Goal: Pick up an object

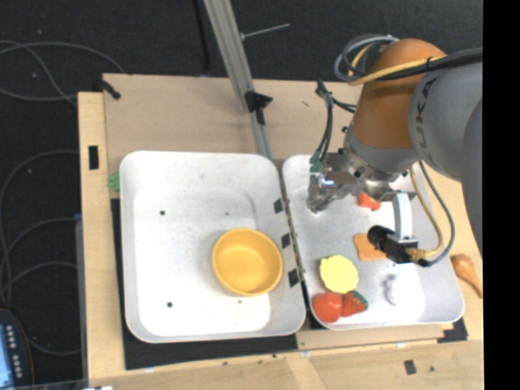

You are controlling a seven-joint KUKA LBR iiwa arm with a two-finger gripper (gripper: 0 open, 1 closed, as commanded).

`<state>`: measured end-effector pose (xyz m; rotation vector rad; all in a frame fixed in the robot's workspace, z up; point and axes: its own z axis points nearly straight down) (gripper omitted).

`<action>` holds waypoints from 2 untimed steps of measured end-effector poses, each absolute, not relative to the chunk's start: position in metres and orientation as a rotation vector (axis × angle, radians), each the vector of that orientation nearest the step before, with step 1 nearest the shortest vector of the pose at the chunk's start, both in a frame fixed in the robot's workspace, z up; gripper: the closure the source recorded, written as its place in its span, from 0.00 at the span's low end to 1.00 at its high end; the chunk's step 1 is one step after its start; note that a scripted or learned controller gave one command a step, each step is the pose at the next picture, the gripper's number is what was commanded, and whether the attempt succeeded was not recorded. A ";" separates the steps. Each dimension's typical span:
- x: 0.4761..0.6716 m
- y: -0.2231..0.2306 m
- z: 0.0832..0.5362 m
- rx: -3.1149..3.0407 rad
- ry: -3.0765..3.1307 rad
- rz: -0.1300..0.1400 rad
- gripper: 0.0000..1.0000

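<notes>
Nothing is seen lifted yet: the gripper [322, 192] is hung low over the right bin's [435, 303] back-left corner, jaws' state not discernible, while yellow piece [339, 273] and red piece [328, 306] lie untouched near its front edge.
</notes>
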<state>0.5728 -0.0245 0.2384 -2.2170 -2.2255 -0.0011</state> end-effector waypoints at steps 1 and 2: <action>0.586 0.025 0.230 -2.214 -2.229 -0.001 1.00; 0.590 0.082 0.228 -2.213 -2.230 -0.002 1.00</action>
